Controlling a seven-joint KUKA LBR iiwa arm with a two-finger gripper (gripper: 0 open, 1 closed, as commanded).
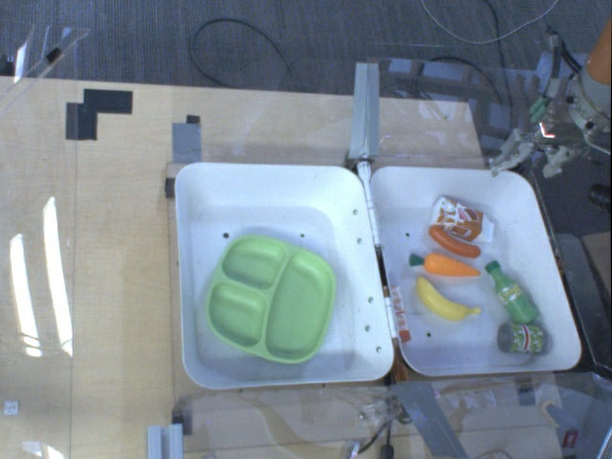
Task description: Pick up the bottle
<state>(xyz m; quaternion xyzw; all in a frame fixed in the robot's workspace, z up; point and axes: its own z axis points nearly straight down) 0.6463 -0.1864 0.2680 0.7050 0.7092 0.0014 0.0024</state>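
Here you see a wooden bench (96, 256), grey carpet (287, 17) behind, the bottle (510, 295) in the right bin (535, 208), and the gripper (531, 151) spread, holding nothing.

One fixed camera looks down at a slant from above, taking in both white bins (277, 185) fully.

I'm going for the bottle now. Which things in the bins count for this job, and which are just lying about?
For the job:
green bottle, right bin
gripper, above that bin's far right corner

Lying about:
carrot
banana
sausage
packet
can
green divided plate, left bin
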